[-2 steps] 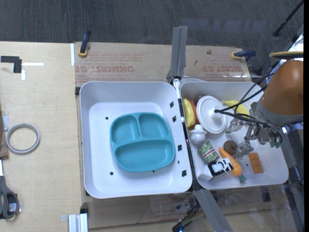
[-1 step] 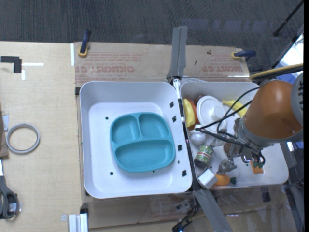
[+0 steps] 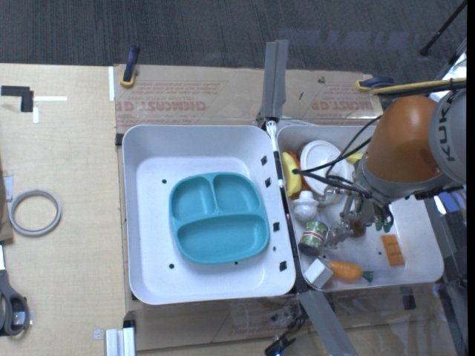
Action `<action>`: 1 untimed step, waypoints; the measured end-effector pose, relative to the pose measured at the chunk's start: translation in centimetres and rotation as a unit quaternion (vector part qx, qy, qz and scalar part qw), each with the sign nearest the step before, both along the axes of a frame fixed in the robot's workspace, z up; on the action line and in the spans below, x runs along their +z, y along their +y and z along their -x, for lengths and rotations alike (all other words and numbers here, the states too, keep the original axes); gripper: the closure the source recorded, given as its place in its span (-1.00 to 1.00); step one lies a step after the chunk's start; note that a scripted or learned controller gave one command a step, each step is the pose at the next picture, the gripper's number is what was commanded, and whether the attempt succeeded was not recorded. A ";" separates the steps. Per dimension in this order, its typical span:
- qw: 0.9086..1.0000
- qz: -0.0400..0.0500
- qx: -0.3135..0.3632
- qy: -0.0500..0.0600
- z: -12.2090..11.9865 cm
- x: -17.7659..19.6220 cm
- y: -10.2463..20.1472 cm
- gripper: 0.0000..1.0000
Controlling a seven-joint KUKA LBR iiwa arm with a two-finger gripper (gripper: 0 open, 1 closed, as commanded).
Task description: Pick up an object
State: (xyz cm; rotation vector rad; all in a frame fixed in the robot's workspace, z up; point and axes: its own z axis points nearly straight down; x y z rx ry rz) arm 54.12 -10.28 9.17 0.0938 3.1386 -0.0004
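"KUKA" on arm (image 3: pixel 453 136); pincer (image 3: pixel 355 225) above right bin (image 3: pixel 423 269).

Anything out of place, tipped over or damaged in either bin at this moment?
Nothing looks damaged or spilled. The blue divided tray lies flat in the left bin. The right bin is crowded: a small can lies on its side beside the gripper, and a carrot lies near the front wall. Ordinary clutter.

Arm (image 3: pixel 404 143) hides part of white plate (image 3: pixel 320 158) & right bin (image 3: pixel 415 273); end effector (image 3: pixel 358 225) fingers unclear.
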 end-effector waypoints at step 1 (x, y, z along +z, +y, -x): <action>0.999 0.000 0.041 -0.001 -9.5 0.7 -1.2 -1.00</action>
